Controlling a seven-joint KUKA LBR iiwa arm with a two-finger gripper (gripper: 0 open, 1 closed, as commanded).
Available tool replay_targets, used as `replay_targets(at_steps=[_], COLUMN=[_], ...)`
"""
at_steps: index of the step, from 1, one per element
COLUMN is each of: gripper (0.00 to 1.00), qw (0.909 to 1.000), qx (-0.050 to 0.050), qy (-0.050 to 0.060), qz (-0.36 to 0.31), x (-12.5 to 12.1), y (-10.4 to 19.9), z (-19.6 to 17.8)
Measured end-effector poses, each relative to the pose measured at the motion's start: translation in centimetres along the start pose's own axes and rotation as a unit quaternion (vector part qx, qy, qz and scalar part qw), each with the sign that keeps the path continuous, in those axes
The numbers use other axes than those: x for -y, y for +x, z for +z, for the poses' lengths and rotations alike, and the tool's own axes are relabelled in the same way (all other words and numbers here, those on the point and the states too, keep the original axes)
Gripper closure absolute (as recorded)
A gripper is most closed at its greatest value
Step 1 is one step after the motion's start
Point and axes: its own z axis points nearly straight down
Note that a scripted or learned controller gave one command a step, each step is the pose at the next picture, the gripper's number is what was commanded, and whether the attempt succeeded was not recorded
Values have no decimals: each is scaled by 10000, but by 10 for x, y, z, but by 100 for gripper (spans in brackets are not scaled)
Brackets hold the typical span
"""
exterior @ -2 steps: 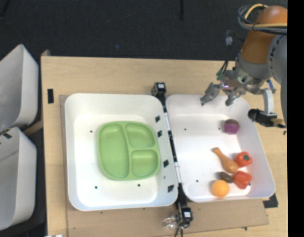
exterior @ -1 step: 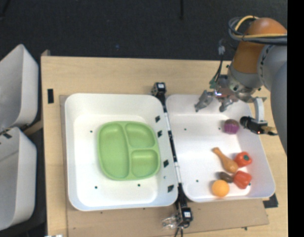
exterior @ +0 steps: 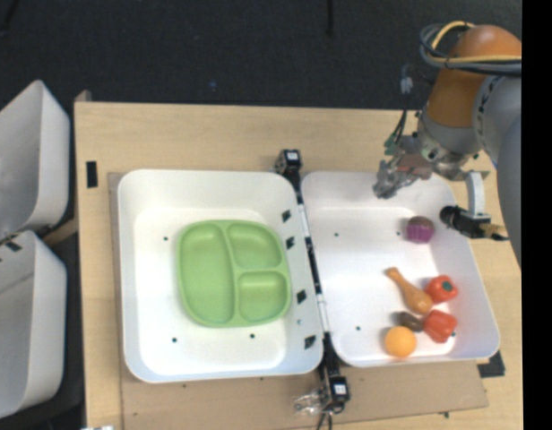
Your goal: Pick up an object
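the pincer is seen over the right bin, close to the rim at about 12 o'clock of that bin. whether it is open or closed cannot be told from this slant, and nothing is seen held in it, so the pick is judged not yet made. the best target is thought to be the purple toy fruit, which lies alone at roughly 4 o'clock from the pincer with bare white floor on every side. a straight descent centred over it is advised, with the closing line kept off the bin wall at 3 o'clock, which is near. its round form may roll, so a low, square grip is to be preferred. the other pieces are crowded toward the bin's 5 o'clock corner: a tan drumstick-shaped toy, a red pepper-like toy, a second red piece, an orange ball and a small dark piece between them. they are touching or nearly so, and a clean grasp there is judged harder. open room is found across the bin's 9 o'clock half, which is bare up to the divider. the left bin holds a green divided plate and is best left alone. the bench edge is well apart.
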Motion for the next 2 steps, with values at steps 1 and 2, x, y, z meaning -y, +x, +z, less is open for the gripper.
replay_targets(at_steps=[1, 2], gripper=[100, 100], qw=[10000, 10000], qx=[-15, -11], qy=[-3, 7], qz=[14, 10], x=[1, 1], y=[-2, -3], z=[-44, -41])
